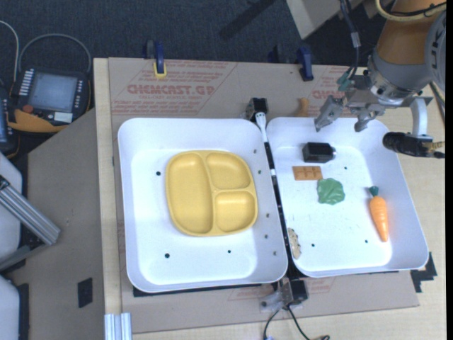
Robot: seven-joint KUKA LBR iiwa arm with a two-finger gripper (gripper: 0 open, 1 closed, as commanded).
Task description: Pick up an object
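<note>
The pincer (pixel 345 117) hangs open over the far rim of the right bin (pixel 396 257), its two fingers spread and gripping nothing. The nearest thing to take is the black block (pixel 318 151), just below the pincer and slightly left, its long side running left to right. Further below lie a cracker (pixel 307 173), a green lump (pixel 330 191) and, lower right, a carrot (pixel 379 215).
</note>
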